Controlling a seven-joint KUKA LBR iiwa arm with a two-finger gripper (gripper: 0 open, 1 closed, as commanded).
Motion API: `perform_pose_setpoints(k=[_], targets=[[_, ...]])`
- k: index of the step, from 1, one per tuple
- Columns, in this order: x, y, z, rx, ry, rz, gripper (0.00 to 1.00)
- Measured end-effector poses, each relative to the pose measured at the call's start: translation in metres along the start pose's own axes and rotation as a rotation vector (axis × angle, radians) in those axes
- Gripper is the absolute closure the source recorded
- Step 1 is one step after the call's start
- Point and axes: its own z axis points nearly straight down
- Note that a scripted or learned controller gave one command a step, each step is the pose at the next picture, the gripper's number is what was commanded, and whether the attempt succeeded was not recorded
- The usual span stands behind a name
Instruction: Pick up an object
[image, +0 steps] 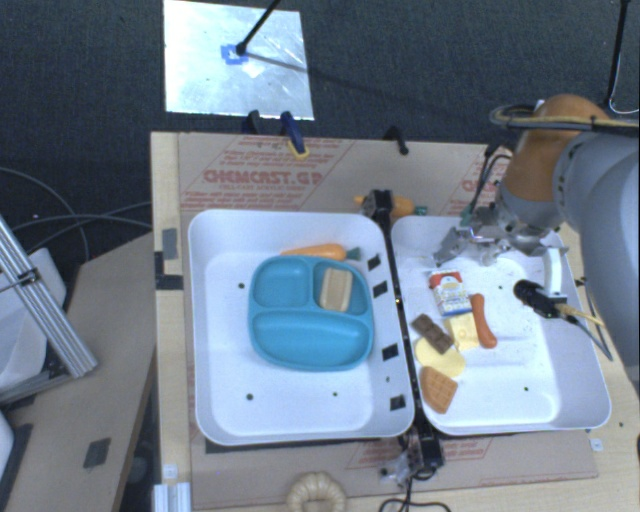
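The gripper (470, 243) hangs over the far left corner of the right bin (590, 400), on the arm that reaches in from the right. Whether it is wide or narrow cannot be told from this slant, and nothing is seen held in it. The nearest thing to it is a small red, white and blue packet (450, 294), lying flat just on the near side of the gripper and apart from it, with its long axis running far to near and its red end pointing to the far side. Just right of the packet lies an orange-red sausage (482, 320), its long axis also far to near and tilted a little, so the near end points slightly right. A yellow slice (462, 332) lies between the sausage and a brown bar (432, 332), which points diagonally from far left to near right. Nearer still, close to the bin's left wall, is a tan waffle piece (437, 388). In the left bin (215, 400) a blue divided plate (300, 335) holds a tan block (335, 290) in its far right compartment, and a carrot (318, 252) lies left to right just beyond the plate.
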Motion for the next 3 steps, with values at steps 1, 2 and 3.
perform_pose_setpoints(k=[1,2,3], targets=[[0.000,0.002,-0.015,-0.008,-0.001,0.000,1.00],[-0.008,-0.001,-0.067,-0.008,0.000,0.004,1.00],[-0.012,-0.001,-0.133,-0.010,-0.001,0.004,1.00]])
